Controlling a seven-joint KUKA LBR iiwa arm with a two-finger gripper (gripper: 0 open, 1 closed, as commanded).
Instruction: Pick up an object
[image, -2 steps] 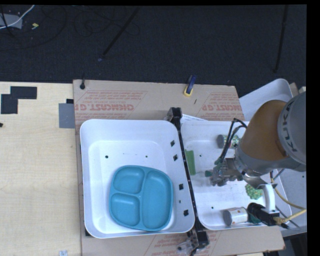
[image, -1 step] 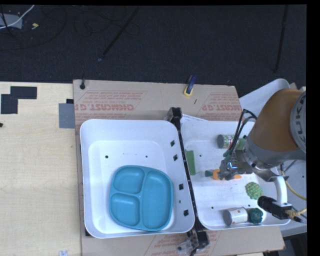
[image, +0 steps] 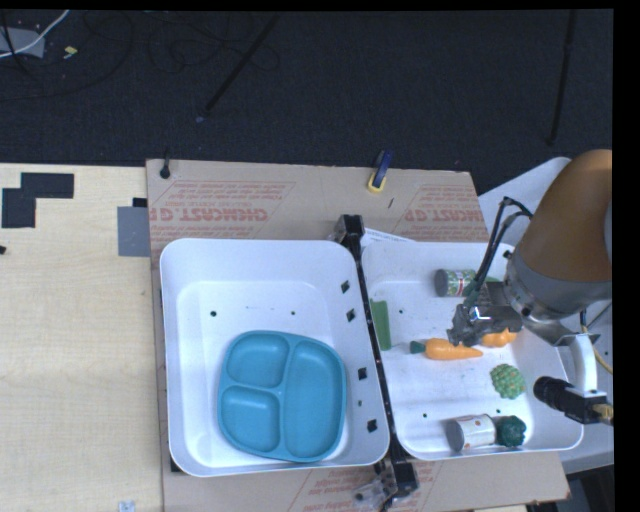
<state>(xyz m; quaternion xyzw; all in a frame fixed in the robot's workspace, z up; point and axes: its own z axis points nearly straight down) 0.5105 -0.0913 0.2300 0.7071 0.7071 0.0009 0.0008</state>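
In the right bin (image: 405, 420) lie an orange carrot (image: 450, 350) with a green top, an orange piece (image: 500, 338), a green bumpy ball (image: 507, 380), a grey can (image: 472, 432) with a red band, a dark green lump (image: 513, 431), a small can (image: 453, 282) and a green stick (image: 380, 324). My gripper (image: 466, 330) hangs low over the carrot's right end, just left of the orange piece. Its fingertips are too dark and small to read.
The left bin (image: 190, 300) holds a blue divided plate (image: 281, 394). A black divider (image: 362, 330) runs between the bins. Cardboard (image: 250, 205) lies under both. The arm's bulk covers the right bin's far right side.
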